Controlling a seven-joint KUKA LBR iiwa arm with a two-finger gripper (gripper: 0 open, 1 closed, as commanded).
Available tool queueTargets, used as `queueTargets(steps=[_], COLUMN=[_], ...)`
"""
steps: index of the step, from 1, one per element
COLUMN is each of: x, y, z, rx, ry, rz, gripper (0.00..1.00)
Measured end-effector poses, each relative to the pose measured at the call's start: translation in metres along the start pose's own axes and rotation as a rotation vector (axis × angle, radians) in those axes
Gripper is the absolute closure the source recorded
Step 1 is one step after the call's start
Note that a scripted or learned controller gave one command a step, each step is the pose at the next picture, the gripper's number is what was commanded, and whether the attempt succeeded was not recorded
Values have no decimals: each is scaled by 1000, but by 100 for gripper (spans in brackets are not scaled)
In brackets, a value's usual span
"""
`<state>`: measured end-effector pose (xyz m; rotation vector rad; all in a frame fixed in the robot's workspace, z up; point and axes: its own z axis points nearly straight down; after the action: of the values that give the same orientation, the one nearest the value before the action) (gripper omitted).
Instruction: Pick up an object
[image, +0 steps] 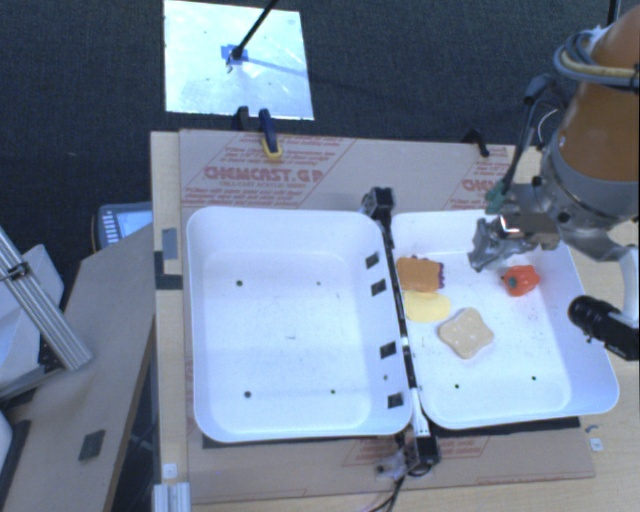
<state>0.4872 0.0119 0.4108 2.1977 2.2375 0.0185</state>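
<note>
Several small objects lie in the right bin. An orange-brown block with a purple edge sits near the divider, and a flat yellow piece lies just in front of it. A beige toast-shaped piece is closer to the bin's middle, and a small red-orange object rests toward the right. My gripper hangs low over the back of this bin, between the orange-brown block and the red-orange object, just left of the latter. I see nothing held in it.
The left bin stands beside the right one, joined by black clips along the divider. A cardboard sheet lies under both bins. A shiny metal plate sits behind the bench, and an aluminium rail at far left.
</note>
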Motion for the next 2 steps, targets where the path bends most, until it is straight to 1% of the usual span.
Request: queueTargets(steps=[1, 2], x=[118, 140], y=[2, 3], z=[0, -71], rx=[9, 3], ry=[0, 0], rz=[1, 11], gripper=[100, 100])
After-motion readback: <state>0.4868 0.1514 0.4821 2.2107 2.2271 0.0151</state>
